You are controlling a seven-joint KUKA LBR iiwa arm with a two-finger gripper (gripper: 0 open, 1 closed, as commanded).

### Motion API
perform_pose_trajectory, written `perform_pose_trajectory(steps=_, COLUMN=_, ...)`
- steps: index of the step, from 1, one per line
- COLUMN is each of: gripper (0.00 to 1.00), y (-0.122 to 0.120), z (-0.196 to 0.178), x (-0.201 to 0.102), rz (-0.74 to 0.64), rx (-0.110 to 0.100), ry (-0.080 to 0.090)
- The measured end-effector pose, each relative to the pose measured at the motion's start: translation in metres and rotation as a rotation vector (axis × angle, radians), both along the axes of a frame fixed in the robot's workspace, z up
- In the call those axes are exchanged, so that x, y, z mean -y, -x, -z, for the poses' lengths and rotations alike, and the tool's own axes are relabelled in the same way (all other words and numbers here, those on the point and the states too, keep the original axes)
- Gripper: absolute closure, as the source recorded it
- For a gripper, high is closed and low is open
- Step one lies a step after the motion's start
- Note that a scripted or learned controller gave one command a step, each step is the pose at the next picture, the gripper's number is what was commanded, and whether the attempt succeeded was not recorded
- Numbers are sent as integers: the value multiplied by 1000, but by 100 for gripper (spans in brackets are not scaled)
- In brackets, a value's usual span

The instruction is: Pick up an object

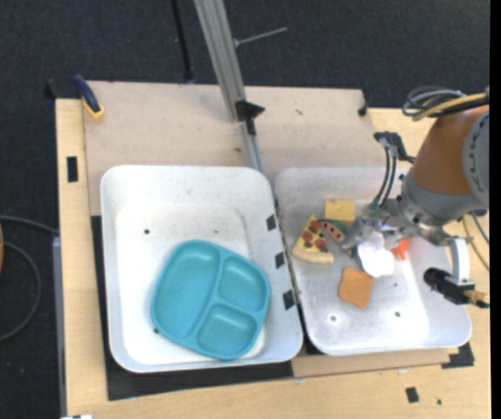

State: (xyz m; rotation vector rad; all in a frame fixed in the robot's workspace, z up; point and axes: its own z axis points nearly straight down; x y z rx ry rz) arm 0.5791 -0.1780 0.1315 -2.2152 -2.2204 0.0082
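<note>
Two bins sit side by side on the table [181, 129]. The left bin [146, 190] contains a divided plate [211, 298], positioned toward its front. The right bin [425, 321] contains a pizza slice [314, 240] near its left wall, a cheese block [339, 209] just behind it, and a bread piece [355, 287] in front. The end effector [374, 244] hangs over the right bin, between the cheese block and bread piece, right of the pizza slice.
</note>
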Motion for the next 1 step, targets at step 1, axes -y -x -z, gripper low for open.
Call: perform_pose_trajectory(steps=1, gripper=0, y=-2, z=30, x=2, rz=1, rx=12, ry=6)
